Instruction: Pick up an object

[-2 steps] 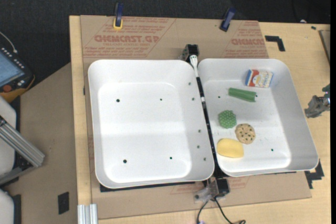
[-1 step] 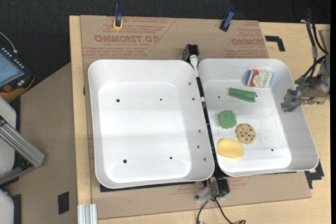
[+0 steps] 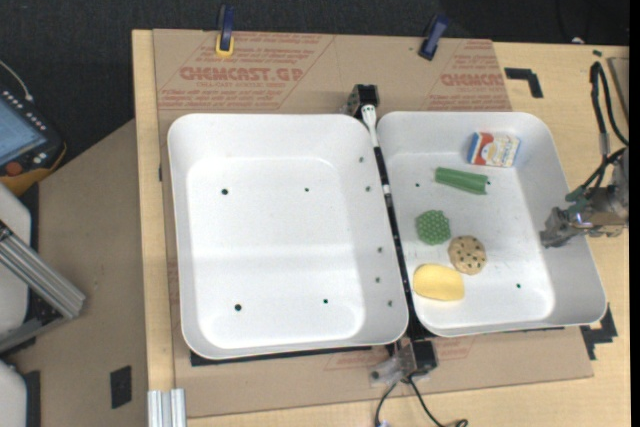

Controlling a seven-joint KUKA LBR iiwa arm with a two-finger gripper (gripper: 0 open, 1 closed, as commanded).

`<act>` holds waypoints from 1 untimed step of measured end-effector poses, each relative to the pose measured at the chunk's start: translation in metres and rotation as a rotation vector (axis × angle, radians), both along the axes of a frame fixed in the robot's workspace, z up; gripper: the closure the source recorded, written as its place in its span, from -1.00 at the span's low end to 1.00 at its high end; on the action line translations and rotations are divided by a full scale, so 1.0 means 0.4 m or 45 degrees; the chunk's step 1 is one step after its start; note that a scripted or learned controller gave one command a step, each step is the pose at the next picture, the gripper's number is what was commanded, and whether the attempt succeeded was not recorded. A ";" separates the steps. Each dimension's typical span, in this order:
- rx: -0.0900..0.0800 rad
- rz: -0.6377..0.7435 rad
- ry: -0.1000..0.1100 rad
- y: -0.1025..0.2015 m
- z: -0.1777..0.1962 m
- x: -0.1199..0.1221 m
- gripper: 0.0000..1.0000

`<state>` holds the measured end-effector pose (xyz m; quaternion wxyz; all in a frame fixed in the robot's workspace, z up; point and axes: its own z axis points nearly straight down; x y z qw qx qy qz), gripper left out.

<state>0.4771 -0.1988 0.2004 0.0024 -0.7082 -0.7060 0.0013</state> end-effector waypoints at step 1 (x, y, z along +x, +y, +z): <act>-0.007 0.001 -0.010 -0.067 0.032 0.005 1.00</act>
